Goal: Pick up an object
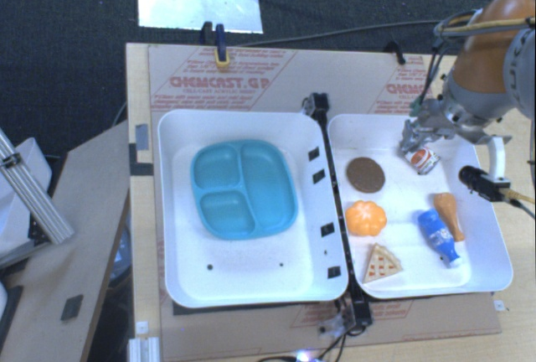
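My gripper [416,141] hangs low over the back of the right bin [502,268], coming in from the right. Directly under its tip lies a small red-and-white can [424,160], touching or nearly touching it; whether the can is gripped is hidden. Other pieces lie in the same bin: a brown round cookie [365,174] to the left of the can, an orange fruit [365,218], a pizza slice [381,263], a blue bottle [438,236] and an orange-brown carrot-like piece [449,214].
The left bin [180,268] holds a blue divided plate [244,188]. A black hinge strip [329,193] runs between the two bins. The bins sit on a cardboard sheet [243,75] on the bench.
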`<state>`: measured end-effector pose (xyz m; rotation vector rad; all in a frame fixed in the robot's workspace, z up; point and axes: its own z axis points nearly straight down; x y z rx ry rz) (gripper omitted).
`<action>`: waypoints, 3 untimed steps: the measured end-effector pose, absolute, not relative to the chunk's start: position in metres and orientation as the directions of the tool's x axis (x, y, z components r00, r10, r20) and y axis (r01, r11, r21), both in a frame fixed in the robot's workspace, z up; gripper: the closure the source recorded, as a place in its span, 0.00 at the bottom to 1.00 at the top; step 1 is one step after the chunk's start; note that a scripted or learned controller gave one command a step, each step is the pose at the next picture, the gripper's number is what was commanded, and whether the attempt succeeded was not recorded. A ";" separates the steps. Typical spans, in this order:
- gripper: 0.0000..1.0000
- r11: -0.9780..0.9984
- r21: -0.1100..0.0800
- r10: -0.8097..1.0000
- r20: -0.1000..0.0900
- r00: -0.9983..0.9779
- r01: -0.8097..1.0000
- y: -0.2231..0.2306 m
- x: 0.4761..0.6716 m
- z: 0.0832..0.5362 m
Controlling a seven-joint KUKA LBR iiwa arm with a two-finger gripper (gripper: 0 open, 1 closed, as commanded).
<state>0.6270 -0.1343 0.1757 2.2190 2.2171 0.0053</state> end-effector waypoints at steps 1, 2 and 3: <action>1.00 0.004 0.005 1.000 -0.001 -0.004 1.000 -0.134 0.628 0.205; 1.00 0.008 0.000 1.000 0.002 -0.008 1.000 -0.087 0.615 0.201; 1.00 0.009 -0.001 1.000 0.002 -0.009 1.000 -0.030 0.607 0.195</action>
